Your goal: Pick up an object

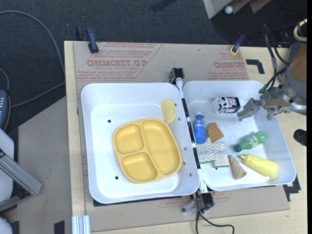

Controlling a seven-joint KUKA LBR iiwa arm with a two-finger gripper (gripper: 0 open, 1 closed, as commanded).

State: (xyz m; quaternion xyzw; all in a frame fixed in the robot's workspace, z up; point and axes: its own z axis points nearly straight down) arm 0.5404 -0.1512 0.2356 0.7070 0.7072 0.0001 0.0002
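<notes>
Two white bins sit side by side on the bench: the left bin [92,101] carries a yellow divided tray [146,150] at its middle, with a pale yellow piece [168,111] by its far right corner. My gripper [257,107] hangs over the right bin [287,167] near its far right edge, fingers spread, nothing between them. Just left of it lies a black-and-white carton [227,104]; a blue bottle [199,128] lies along the bin's left edge, a green bottle [251,141] mid-bin, a yellow squeeze bottle [260,164] toward the near right corner.

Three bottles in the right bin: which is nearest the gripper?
The green bottle, lying just below the gripper. The blue bottle and yellow bottle lie farther off.
</notes>
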